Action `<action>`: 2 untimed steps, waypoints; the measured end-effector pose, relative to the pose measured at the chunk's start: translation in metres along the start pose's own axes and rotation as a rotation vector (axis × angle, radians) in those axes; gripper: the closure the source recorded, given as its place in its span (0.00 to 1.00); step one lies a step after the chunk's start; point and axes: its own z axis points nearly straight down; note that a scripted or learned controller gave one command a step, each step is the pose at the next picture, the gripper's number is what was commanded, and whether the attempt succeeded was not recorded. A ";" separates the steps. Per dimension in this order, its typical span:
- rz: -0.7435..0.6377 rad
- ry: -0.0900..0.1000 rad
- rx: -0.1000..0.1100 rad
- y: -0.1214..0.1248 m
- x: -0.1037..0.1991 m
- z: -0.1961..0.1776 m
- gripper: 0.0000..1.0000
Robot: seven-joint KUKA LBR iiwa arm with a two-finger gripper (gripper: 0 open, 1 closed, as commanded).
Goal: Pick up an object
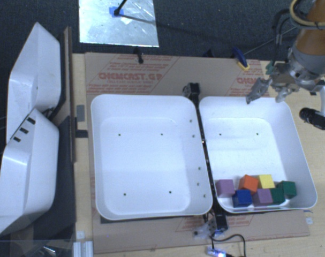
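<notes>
The gripper [269, 92] is seen spread open and empty above the right bin's [299, 143] far rim; small blocks, judged light and rigid, are clustered at its near edge; the orange block [249, 182] is best pinched across flat sides.

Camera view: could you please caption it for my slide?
Open gripper above the right bin's far corner; coloured blocks clustered at its near edge.

Floor: dark carpet [216, 15] around the bench.
Bench top: brown printed cardboard sheet [151, 71].
Upper left: shiny metal plate [119, 23] lying on the carpet.
Left edge: two spare white tubs [31, 138], tilted.
Light: even, soft.
</notes>
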 end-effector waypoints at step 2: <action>-0.006 0.001 0.001 0.008 0.111 -0.121 0.00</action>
